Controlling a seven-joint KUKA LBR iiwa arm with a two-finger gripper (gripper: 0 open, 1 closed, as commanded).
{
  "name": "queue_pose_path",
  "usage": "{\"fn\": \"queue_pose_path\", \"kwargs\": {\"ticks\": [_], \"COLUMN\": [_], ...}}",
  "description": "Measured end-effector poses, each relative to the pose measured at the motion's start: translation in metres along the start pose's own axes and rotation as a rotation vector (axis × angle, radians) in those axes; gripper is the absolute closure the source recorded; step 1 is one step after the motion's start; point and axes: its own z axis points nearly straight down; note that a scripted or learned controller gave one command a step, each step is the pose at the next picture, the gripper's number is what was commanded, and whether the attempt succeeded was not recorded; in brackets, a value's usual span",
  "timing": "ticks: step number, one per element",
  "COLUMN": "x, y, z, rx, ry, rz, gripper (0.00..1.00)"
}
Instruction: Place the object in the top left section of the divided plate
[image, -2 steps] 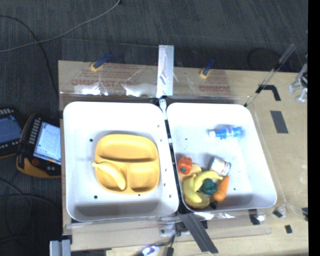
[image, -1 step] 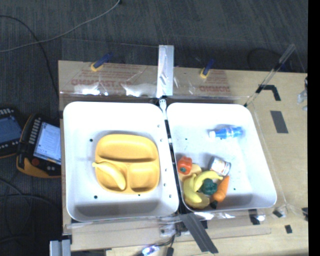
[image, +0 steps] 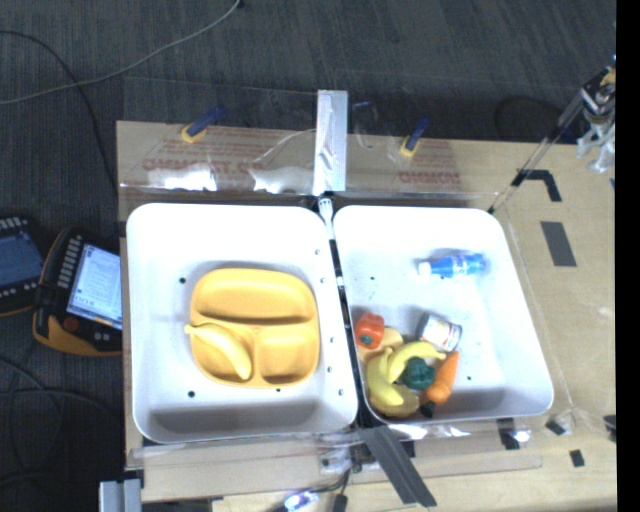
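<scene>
I am seeing the yellow divided plate (image: 255, 325) lying in the left bin (image: 150, 250). To its right, banana (image: 388, 375), carrot (image: 444, 376), tomato (image: 369, 329) and bottle (image: 452, 265) are sitting in the right bin (image: 500, 300). I cannot tell the hand's state.

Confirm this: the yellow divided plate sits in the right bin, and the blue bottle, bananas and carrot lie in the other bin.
Not quite. The camera view shows the yellow divided plate in the left bin; the blue bottle, bananas and carrot lie in the other bin, the right bin.
</scene>
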Motion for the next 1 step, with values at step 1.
{"fn": "queue_pose_path", "kwargs": {"ticks": [1], "x": [-0.0047], "y": [-0.0017], "z": [0.0005], "rx": [0.002], "ry": [0.0], "rz": [0.173], "gripper": [1.0]}}
